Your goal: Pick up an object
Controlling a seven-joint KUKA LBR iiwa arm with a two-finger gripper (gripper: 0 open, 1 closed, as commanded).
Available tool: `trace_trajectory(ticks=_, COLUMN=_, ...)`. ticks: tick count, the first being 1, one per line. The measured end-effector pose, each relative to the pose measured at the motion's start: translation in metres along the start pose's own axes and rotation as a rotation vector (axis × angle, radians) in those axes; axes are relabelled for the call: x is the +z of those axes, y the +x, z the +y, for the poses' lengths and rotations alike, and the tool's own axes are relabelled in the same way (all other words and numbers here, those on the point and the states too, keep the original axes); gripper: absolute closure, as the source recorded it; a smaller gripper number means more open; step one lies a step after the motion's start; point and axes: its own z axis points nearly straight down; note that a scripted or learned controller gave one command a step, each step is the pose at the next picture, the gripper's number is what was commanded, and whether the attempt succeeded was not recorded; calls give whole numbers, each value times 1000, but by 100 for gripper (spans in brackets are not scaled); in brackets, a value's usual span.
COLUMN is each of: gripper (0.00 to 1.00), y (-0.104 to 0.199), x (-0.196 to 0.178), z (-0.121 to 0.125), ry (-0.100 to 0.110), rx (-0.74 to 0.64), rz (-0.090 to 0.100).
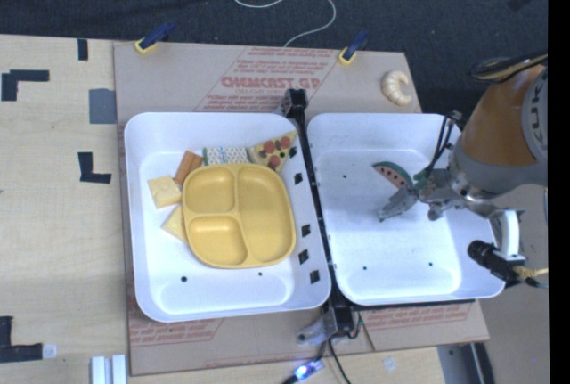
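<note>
The arm reaches in from the right and its gripper (398, 198) is down inside the right bin (392, 280), with its two fingers spread apart: one points up-left to the lower end of a watermelon-slice toy (388, 170), the other angles down-left over bare bin floor. The toy, a small curved piece with a green rind and red flesh, lies on the floor of the right bin toward its upper middle, and nothing sits between the fingers. The step in hand appears to be the approach to a grasp, with the pick not yet made. The next move likely calls for shifting the gripper up and left so that the slice lies between the fingers before they close, since at present only one finger is by it. The left bin (147, 284) holds a yellow divided plate (239, 215) amid other toy foods, well apart from the gripper.
</note>
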Motion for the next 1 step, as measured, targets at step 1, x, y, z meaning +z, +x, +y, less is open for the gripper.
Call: trace_trajectory(ticks=1, gripper=0, y=3, x=45, z=-5, ry=2, rx=0, rz=1)
